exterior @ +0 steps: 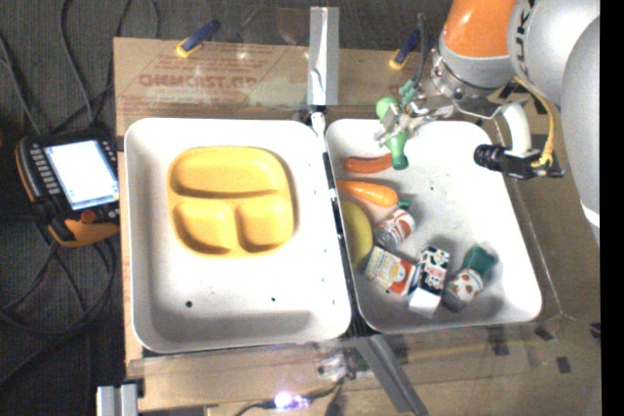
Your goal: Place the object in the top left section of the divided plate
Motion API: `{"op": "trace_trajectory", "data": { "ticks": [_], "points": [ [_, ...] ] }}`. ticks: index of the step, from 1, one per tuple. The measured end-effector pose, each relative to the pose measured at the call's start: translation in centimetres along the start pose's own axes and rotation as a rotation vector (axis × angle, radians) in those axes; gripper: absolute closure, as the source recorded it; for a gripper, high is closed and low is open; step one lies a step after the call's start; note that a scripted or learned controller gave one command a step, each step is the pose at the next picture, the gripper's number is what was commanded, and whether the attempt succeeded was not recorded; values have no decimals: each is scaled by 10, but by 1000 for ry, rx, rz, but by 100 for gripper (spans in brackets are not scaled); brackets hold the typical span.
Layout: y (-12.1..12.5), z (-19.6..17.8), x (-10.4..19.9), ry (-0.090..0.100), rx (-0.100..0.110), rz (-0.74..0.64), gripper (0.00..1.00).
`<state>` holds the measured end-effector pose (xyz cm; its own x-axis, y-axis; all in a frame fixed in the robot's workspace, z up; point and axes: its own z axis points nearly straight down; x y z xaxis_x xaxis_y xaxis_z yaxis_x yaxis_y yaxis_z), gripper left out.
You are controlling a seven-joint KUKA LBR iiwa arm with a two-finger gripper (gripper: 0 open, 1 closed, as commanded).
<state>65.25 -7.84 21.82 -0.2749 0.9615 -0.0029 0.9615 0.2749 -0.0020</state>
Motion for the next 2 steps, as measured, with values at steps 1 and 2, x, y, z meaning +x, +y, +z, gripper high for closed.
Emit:
{"op": "trace_trajectory", "data": {
  "ticks": [1, 2],
  "points": [
    [-7, 35, 89, 4, 2, 62, 100],
    [-58, 35, 156, 4, 0, -350, 100]
  ]
}}
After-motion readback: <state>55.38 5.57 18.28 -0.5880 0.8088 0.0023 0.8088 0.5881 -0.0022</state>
